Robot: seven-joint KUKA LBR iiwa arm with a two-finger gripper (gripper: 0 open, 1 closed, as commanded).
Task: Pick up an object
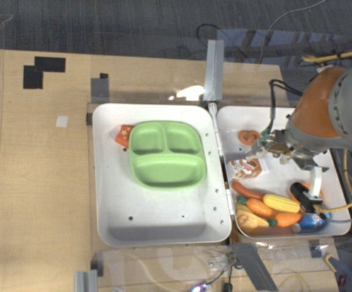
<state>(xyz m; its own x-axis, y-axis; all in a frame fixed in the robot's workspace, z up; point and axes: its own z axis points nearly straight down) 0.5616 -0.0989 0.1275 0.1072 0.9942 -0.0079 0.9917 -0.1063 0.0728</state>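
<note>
I see the claw [272,143] over the right bin [340,227]; whether it is clenched I cannot tell. The small printed packet [247,168] lies just left and nearer, untouched.

a pale wooden counter [36,181] carries black squares [42,70] at left; dark grey carpet [103,11] and loose cables [297,11] lie beyond.
</note>
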